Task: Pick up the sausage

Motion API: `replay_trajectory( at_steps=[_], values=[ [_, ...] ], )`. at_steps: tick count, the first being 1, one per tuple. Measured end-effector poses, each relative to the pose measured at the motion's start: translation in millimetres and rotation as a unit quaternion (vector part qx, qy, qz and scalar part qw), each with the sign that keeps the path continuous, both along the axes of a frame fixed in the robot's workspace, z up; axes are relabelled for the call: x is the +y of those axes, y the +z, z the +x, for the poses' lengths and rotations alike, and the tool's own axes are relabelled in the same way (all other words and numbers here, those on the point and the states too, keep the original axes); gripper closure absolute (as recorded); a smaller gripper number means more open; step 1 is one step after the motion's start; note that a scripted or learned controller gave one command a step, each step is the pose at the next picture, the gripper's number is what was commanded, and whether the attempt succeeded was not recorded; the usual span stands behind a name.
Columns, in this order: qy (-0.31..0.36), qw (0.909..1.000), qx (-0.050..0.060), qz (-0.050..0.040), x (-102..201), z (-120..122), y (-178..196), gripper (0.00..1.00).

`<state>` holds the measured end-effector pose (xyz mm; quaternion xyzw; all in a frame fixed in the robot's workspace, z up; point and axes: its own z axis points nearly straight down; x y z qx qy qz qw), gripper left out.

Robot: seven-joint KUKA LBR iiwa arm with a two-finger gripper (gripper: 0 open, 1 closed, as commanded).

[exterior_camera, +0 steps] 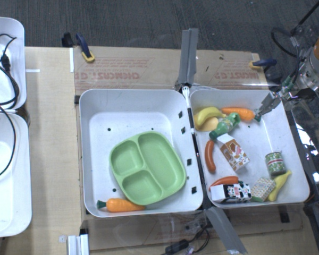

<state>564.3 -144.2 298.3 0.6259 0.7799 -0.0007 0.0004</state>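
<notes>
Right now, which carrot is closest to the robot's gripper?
The carrot in the right bin's far end, beside the gripper. The other carrot lies in the left bin, below the green plate.

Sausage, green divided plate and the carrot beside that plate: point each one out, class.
sausage (210, 156), camera view, middle of its length
green divided plate (147, 167), camera view, central ridge
carrot (122, 205), camera view, orange body

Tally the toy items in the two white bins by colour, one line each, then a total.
Orange or red: 4, carrot, carrot, sausage, sausage
Yellow: 2, banana, corn
Green: 3, plate, bottle, can
Mixed print: 3, carton, carton, block
Total: 12
</notes>
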Motion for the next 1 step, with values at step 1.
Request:
replay_trajectory(
  at_steps=[1],
  values=[
    [-0.017,0.9998,0.001,0.0008,15.0,-30.0,-134.5,0.00]
  ],
)
